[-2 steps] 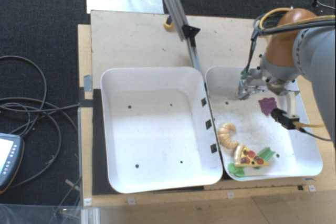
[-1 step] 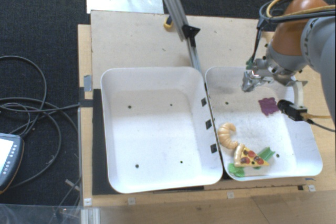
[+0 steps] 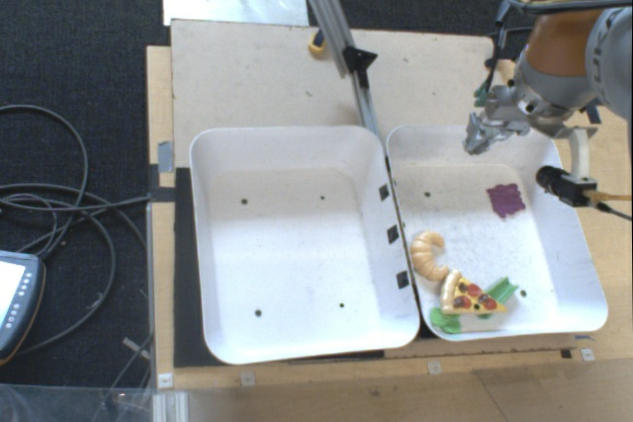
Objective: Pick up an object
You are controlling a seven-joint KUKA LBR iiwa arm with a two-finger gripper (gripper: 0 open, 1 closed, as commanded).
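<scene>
Up at the far edge of the right bin, the fingers hang over the white floor with nothing between them, though whether they are spread or pressed together I cannot tell. Nearest to them, a little toward the camera and to the right, lies a purple piece; well below the fingers, near the bin's front wall, a pale croissant sits just beside a toy pizza slice, which lies over a green leafy piece. Left of the fingers is the left bin, on the same surface
</scene>
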